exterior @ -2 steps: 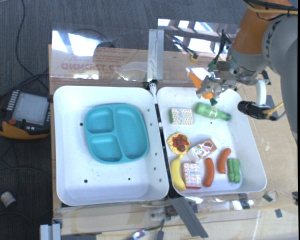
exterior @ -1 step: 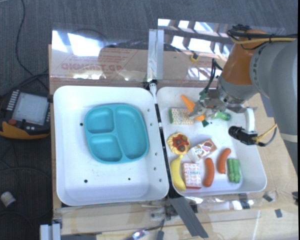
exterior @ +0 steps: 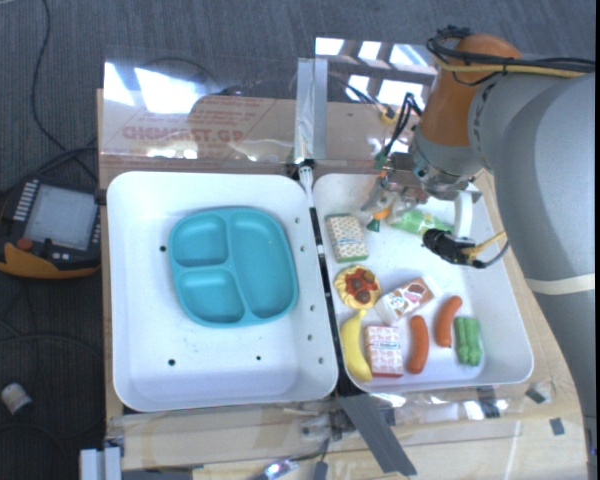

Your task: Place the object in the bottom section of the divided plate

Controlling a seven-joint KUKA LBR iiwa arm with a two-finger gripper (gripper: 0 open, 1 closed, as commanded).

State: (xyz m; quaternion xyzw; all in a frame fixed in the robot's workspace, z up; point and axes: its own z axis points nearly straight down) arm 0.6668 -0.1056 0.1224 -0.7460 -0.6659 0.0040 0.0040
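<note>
Camera view: arm is reaching in from the right, hanging over the far end of the right bin (exterior: 510, 353).
Jaws (exterior: 388, 200): pointing down among small things at the bin's far left corner; I cannot tell how wide they are standing or whether anything is caught.
Object: unclear which one; a green piece (exterior: 412, 222) is lying just right of the jaws, a patterned packet (exterior: 346, 235) just below-left.
Divided plate (exterior: 233, 266): sitting well left of the jaws, in the left bin (exterior: 140, 368).
Handling: likely light, stiff plastic toys, slippery; gripping across the narrow middle seems safest.

grey arm (exterior: 550, 168), orange band (exterior: 458, 93), black cables (exterior: 500, 60)
</note>
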